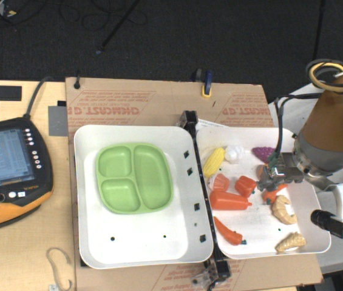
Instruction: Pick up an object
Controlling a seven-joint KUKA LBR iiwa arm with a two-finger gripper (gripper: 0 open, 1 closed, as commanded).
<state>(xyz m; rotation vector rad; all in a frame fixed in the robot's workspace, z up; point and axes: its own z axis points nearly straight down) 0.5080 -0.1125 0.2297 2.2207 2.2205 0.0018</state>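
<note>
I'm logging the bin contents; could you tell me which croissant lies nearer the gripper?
The upper croissant, just below the gripper; the other croissant lies by the right bin's front edge.

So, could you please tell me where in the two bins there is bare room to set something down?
Bare floor runs along the left bin's near edge, below the green tray. The right bin is crowded around the pincer.

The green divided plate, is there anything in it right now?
Empty: the green divided plate in the left bin shows bare compartments.
</note>
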